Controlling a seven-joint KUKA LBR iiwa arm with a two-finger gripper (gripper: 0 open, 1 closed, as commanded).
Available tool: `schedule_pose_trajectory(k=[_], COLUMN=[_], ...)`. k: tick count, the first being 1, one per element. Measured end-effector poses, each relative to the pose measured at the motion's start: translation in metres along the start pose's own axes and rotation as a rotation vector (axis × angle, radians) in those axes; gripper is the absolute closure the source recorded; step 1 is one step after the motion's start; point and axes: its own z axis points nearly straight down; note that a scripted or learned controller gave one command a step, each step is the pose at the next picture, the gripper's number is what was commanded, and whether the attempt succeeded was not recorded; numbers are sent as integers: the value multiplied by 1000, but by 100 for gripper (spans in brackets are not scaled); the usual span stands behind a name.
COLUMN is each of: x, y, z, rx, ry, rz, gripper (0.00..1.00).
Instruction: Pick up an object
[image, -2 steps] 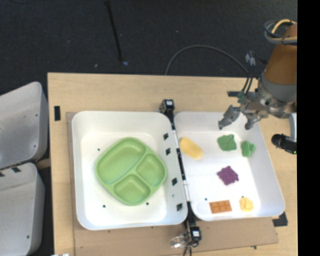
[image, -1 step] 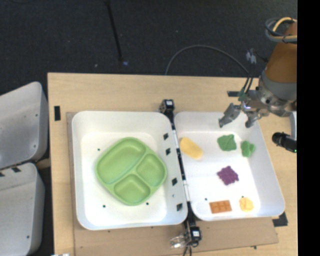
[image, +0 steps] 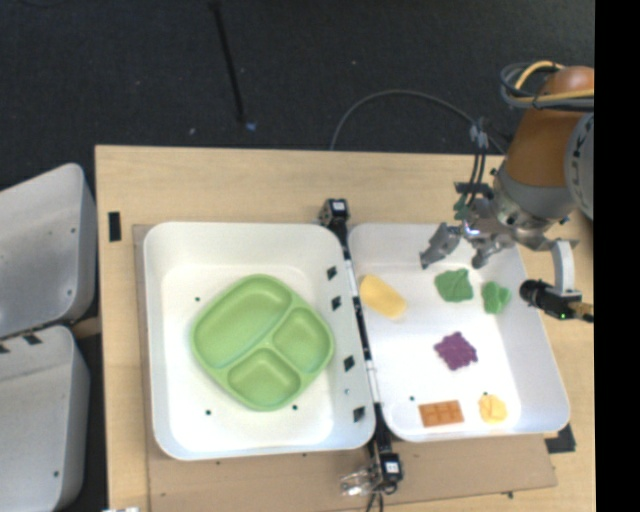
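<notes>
My gripper (image: 461, 248) hangs over the far part of the right bin (image: 400, 245), fingers spread apart and open, nothing between them. Just below it lies a green leafy piece (image: 455, 285), with a smaller green piece (image: 495, 296) to its right. A yellow oval object (image: 382, 297) rests at the bin's left side. Further toward the front are a purple cluster (image: 456, 350), an orange waffle-like block (image: 440, 413) and a small yellow piece (image: 492, 408).
The left bin (image: 170, 400) holds a green divided plate (image: 262, 341). A raised divider with black clips (image: 348, 320) separates the bins. A black cable (image: 400, 100) loops behind the bench, and the orange-banded arm (image: 545, 140) fills the upper right.
</notes>
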Motion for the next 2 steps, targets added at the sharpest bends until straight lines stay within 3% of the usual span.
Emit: schedule_pose_trajectory(k=[2], x=[-6], y=[-9], z=[89], rx=[0], ry=[-1], rz=[4], gripper=[0])
